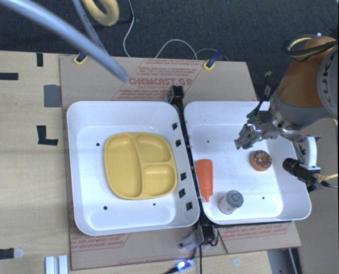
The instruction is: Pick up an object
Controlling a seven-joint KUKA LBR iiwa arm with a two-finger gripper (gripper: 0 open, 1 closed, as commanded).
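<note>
**Item count, both bins**

I count two white bins: left bin and right bin. In the left one I see one yellow divided plate, three compartments. In the right one I see three loose items: one orange carrot-shaped piece, one brown donut, one small grey capped cylinder. That makes four objects total. One arm, one claw.

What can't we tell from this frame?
- Gripper finger state: too small and dark in the camera view.
- Grey-capped object: too small to identify.
- Donut topping detail: blurred.
- Orange item by the right bin wall: identity unclear.
</note>
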